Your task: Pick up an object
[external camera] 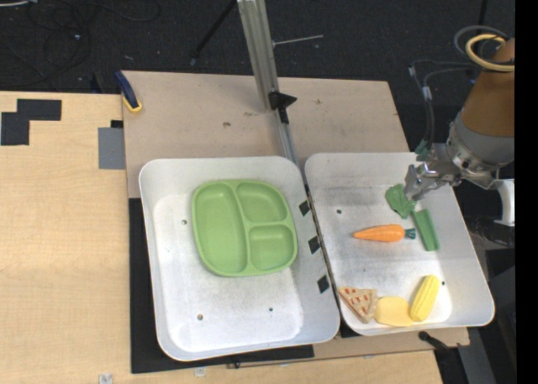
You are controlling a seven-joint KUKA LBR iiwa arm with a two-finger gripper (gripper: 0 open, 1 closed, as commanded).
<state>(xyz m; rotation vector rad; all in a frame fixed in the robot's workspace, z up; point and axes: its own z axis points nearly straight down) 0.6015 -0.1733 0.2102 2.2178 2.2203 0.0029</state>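
Claw (418,182) of the grey arm hangs over the far right part of the right-hand shallow white bin (336,174); whether it is released or clenched cannot be told at this size. A flat green plastic piece (398,200) lies directly beneath the claw tip, and contact between the two cannot be confirmed. A dark green plastic bar (425,228) lies just nearer, along the bin's right side. An orange plastic carrot (380,234) lies mid-bin, its leafy end touching or just beside that bar. At the bin's near edge sit a yellow plastic corn cob (424,297), a pale yellow rounded item (390,311) and a tan waffle-patterned wedge (359,299), close together. The left-hand shallow white bin (168,290) carries a light green three-compartment plastic plate (244,228) toward its far half.
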